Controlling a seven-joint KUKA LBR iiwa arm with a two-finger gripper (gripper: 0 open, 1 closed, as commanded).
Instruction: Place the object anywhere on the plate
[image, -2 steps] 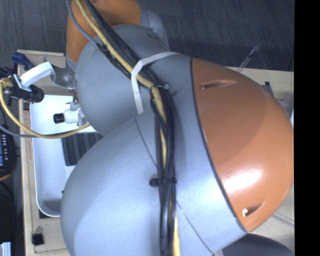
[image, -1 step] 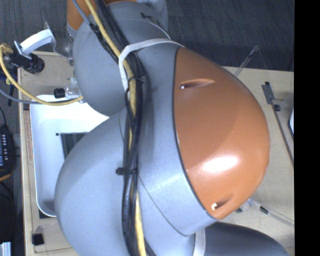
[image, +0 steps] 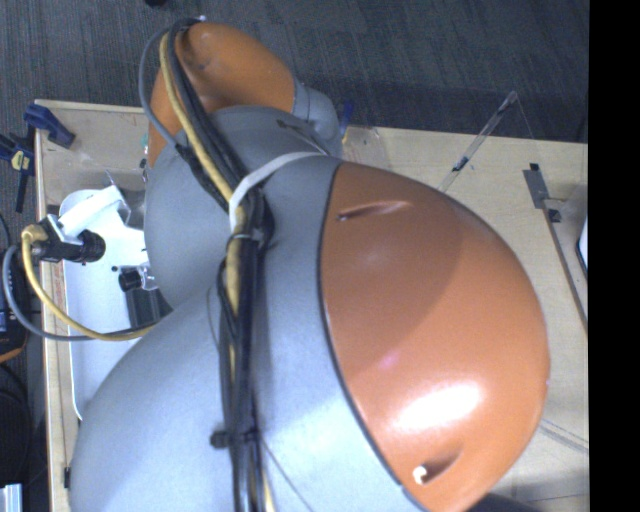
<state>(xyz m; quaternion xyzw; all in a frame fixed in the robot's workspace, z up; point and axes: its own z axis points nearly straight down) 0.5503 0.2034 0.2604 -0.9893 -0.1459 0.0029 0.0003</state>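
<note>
Blocking most of the bench (image: 470, 150), grey-and-orange arm (image: 400, 330) hangs over white bin (image: 95, 300) at nine o'clock; end effector state: cannot tell. Step unclear; next needs plate located.

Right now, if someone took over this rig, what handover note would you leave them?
Claw: its white body shows at the left, over the white bin; I cannot tell its state.
Arm: close under the camera, covering most of the bench.
Job's things: the object and the plate cannot be made out from this view.
Done: nothing can be confirmed.
Left: get a clear look at the bins, then check whether the object sits on the plate.
</note>
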